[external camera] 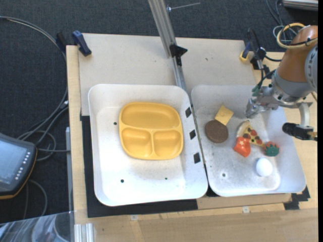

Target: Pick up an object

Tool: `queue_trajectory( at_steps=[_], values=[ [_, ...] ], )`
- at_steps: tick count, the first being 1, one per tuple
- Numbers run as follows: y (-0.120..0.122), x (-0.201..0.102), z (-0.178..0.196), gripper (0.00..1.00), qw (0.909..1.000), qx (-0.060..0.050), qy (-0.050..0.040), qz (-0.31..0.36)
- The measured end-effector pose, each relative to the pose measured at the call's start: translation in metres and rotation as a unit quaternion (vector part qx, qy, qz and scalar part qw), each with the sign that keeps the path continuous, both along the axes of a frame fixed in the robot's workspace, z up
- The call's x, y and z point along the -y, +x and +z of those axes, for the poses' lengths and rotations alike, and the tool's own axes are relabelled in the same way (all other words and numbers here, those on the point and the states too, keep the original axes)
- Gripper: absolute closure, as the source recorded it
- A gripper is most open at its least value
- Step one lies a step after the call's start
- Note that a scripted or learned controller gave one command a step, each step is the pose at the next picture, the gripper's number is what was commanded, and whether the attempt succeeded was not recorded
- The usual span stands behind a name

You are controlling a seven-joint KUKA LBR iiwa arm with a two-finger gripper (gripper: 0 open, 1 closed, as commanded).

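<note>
Even bright overhead light, soft shadows, slightly grainy focus

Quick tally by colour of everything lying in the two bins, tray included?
Yellow: 2, the divided tray and the cheese wedge
Brown: 1, the round cookie
Red: 1, the red piece
White: 1, the egg
Mixed colours: 2, the pizza slice and the small red-green piece
Total: 7

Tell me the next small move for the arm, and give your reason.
Probably lower the end effector a little toward the pizza slice, the toy nearest below it in the right bin. It hangs above the bin's upper part, with nothing seen between its tips.
</note>
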State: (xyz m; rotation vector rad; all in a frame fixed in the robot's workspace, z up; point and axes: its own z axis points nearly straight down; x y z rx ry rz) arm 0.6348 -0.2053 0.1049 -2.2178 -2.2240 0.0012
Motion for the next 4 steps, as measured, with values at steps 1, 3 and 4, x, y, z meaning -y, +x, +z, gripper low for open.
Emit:
queue_trajectory(
  at_steps=[1, 3, 4],
  values=[
    [0.004, -0.002, 0.065, 1.0, 1.0, 0.005, -0.0013, 0.0],
    [0.013, -0.018, 0.171, 1.0, 1.0, 0.005, -0.0012, 0.0],
    [0.002, -0.07, 0.157, 1.0, 1.0, -0.001, 0.0014, 0.001]
  ],
)
